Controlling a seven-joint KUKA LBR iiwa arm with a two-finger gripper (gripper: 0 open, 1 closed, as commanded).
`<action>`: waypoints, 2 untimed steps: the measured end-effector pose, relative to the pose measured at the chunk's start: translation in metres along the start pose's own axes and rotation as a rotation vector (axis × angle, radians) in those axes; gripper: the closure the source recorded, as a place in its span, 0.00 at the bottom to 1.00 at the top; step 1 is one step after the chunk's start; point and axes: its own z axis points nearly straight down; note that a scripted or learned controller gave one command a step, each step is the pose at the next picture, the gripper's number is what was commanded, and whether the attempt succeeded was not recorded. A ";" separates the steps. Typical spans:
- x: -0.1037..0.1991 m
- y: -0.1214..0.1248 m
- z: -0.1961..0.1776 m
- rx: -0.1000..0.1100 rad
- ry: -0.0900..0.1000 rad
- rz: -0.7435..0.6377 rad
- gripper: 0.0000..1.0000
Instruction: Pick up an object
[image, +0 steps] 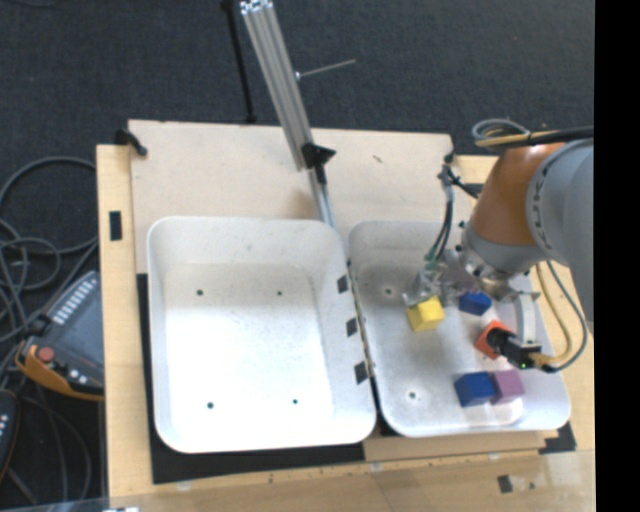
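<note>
Because the pincer (436, 292) is seen from above and is largely covered by the wrist and its cabling, its opening cannot be told, and no object can be made out between its tips. The yellow block (426, 314) is taken as the landmark: the pincer hangs just above and beside its upper edge, seemingly touching or nearly so. Just to the right of the yellow block a small blue block (474, 301) is seen, partly hidden under the arm; further right and a little lower an orange piece (487, 341) lies against a black part of the tool. Below and to the right of the yellow block, a larger blue block (474, 388) and a purple block (509, 384) lie side by side, near the rim of the right bin (392, 400). The left bin (250, 330) lies well to the left of the yellow block.

Several failures may be expected. If the tips are set on the block's edge rather than astride it, the yellow block may be pushed aside or tipped instead of gripped. Since the small blue block sits so close, it may be nudged or caught along with it. A corner hold may also be lost on lifting.
</note>
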 end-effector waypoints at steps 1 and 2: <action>0.083 0.046 -0.084 -0.011 0.004 -0.012 1.00; 0.076 0.042 -0.089 0.000 -0.001 -0.009 1.00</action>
